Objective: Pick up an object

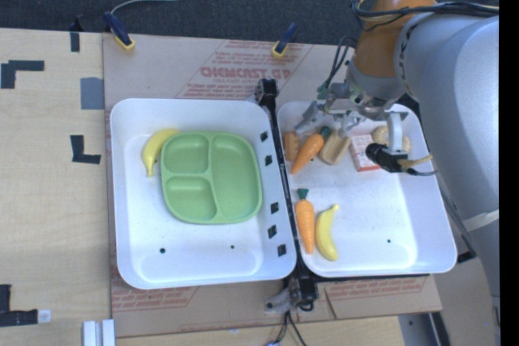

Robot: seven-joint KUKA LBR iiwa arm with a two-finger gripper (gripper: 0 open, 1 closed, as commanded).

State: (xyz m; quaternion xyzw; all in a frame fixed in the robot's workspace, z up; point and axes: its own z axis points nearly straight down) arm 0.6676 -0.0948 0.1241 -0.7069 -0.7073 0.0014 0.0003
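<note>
So the bench is light wood with a sheet of brown printed cardboard [235,73] laid over it, clipped along its far edge by two blue-and-yellow clamps, with dark carpet behind and a black cable trailing across it. Some black tape marks sit on the wood well left of the cardboard.

Counting stuff, all relative to the green divided plate [212,177]: two white bins, the left bin [130,198] holding the plate, the right bin [405,251] just beside it. Two bananas: one banana [154,148] touching the plate's left edge, the other, a second banana [327,232], over in the right bin. Two carrots as well, both right of the plate: an upright carrot [305,224] next to that second banana, and a tilted carrot [307,151] further back.

The gripper [326,119] hangs over the back of the right bin, right above the tilted carrot, fingers looking spread with nothing between them, I think. The beige and red-white bits [365,154] beside it are partly covered by the arm, so I can't name them.
</note>
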